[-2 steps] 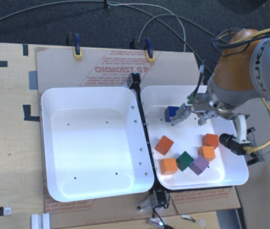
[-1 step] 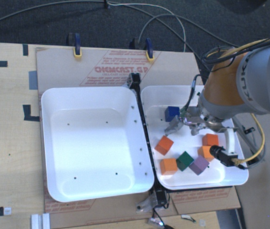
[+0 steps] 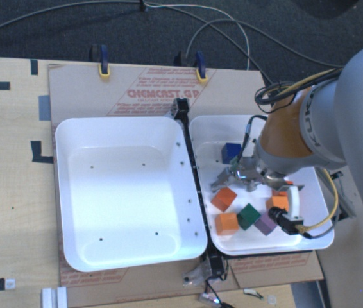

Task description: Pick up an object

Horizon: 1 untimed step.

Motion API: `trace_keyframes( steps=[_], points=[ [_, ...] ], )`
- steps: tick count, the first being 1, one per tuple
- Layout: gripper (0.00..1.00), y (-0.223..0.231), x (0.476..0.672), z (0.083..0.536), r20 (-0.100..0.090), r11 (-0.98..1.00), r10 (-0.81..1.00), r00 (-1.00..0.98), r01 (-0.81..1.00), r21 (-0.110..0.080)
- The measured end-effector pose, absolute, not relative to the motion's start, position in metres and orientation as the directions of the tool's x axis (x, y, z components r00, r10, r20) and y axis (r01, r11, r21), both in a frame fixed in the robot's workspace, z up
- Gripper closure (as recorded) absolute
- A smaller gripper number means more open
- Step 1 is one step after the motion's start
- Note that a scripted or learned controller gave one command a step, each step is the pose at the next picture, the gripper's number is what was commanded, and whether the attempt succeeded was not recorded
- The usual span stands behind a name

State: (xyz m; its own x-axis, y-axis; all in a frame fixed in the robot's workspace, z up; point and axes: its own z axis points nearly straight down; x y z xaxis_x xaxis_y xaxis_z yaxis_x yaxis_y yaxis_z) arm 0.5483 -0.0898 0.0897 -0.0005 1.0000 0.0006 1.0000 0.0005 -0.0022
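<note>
Several small blocks lie in the right bin (image 3: 213,128): a blue one (image 3: 231,153) near the back, an orange one (image 3: 224,199) in the middle, and a second orange one (image 3: 227,222), a green one (image 3: 248,216) and a purple one (image 3: 265,224) along the front. A third orange block (image 3: 279,203) sits at the right, beside the arm. My gripper (image 3: 238,182) hangs low in this bin between the blue block and the middle orange block. It is open, its grey fingers (image 3: 221,181) spread, and no block sits between them.
The left bin (image 3: 63,172) stands beside the right one, sharing a black divider rail (image 3: 191,165). The arm's orange band (image 3: 284,133) and grey body cover the right bin's right side. Cables trail over the dark floor behind the bench.
</note>
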Motion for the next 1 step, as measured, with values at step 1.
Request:
trace_keyframes(
  steps=[1],
  points=[
    [1.0,-0.089,0.5493,0.1023,0.001,0.002,1.0,-0.002,1.0,0.002]
  ],
)
